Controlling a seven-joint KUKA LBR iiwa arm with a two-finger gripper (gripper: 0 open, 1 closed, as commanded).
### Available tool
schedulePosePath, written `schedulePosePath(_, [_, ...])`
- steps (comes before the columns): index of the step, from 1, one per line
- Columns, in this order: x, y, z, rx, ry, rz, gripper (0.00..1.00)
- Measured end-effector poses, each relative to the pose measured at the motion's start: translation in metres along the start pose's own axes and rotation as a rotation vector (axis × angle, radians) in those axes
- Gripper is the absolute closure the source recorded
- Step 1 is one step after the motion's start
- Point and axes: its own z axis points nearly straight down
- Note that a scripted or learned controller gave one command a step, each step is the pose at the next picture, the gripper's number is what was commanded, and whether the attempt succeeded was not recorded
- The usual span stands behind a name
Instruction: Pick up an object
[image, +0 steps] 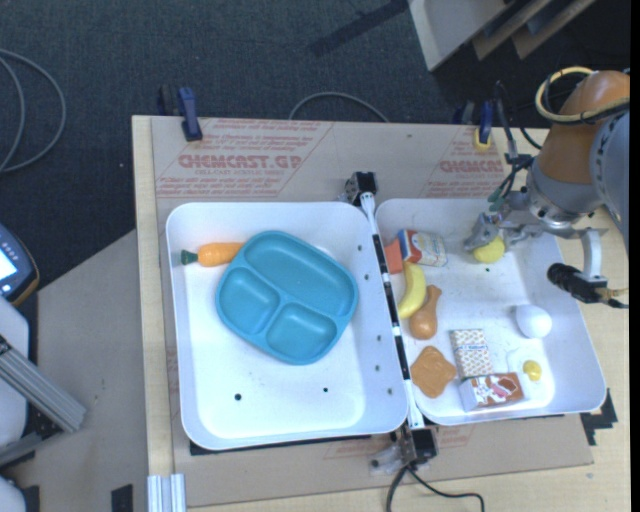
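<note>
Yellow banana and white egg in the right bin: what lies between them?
Camera view: bare white bin floor lies between the yellow banana and the white egg.

The claw (487, 238) sits over a yellow object (489, 250) in the right bin (585, 345). Left of the claw lies a banana (412, 289); farther left, a blue tray (287, 296).

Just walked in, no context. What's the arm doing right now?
The arm is reaching into the right bin from the right, with its tool down at the bin's far end, right at a small yellow object. Whether it has a grip on it can't be told from this view. The other toy foods in that bin, including a banana, lie untouched. The left bin holds a blue divided plate and a carrot.
</note>
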Motion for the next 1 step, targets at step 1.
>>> schedulePosePath(1, [0.1039,0.0159,-0.0095,-0.004,0.002,-0.005,1.00])
